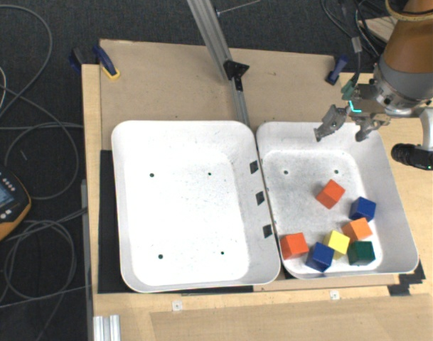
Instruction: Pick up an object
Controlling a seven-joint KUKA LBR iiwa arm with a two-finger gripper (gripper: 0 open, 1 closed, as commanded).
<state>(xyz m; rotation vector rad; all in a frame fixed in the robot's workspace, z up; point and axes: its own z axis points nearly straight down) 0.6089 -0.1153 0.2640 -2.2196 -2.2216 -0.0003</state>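
– Where's the claw [346, 128] right now?

– Up over the far edge of the right bin [387, 183], at the end of the grey arm [409, 55] with its orange band. The two fingers [330, 125] are spread apart and there's nothing between them.

– And the blocks?

– All in that right bin, well apart from the claw. One orange cube [330, 194] sits alone near the middle, turned so its corners point along the bin rather than its faces. Being a cube, it has no long axis to speak of. The others crowd the near end: a blue cube [362, 208], a second orange cube [357, 228] just beside it, a yellow cube [338, 242], a dark green cube [360, 252], another blue cube [319, 256], and a third orange cube [295, 244] to the left of that. Several of them touch or nearly touch.

– The left bin [131, 212]?

– White, shallow, speckled, with a few dark dots on its floor.

– What about the surroundings?

– Both bins rest on a pale wooden bench [166, 77]. A metal rail [216, 41] slants down to the gap between the bins. Blue clamps [106, 61] grip the far corners. Beyond the bench there's dark carpet [31, 84] with loose cables [24, 162] and a handheld pendant [4, 201] on the left.
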